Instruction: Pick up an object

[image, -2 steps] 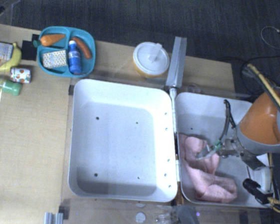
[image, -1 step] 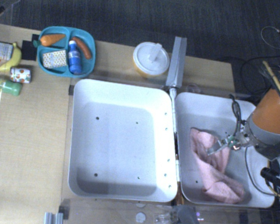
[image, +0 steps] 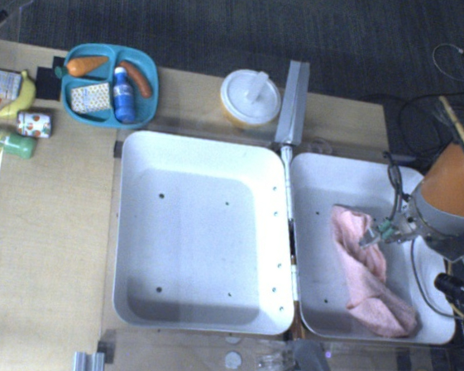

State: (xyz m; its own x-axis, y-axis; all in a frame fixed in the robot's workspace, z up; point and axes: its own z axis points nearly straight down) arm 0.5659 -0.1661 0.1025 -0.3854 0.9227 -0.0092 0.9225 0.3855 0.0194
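Note:
A crumpled pink cloth (image: 365, 272) lies in the right bin (image: 312, 298), stretching from its middle down to the front right corner. My gripper (image: 374, 235) comes in from the right under the orange band and sits right at the cloth's upper edge. Its fingers (image: 381, 231) are down on the fabric, and a fold of the cloth seems bunched between them. The cloth still rests on the bin floor.
The left bin (image: 198, 231) sits beside the right one, with a metal divider rail (image: 292, 104) rising behind them. A blue divided plate (image: 110, 83) of toy food, a banana (image: 19, 96), a can (image: 34, 124), a green bottle (image: 4, 141) and a lidded cup (image: 250, 98) stand on the bench. Cables hang at the right.

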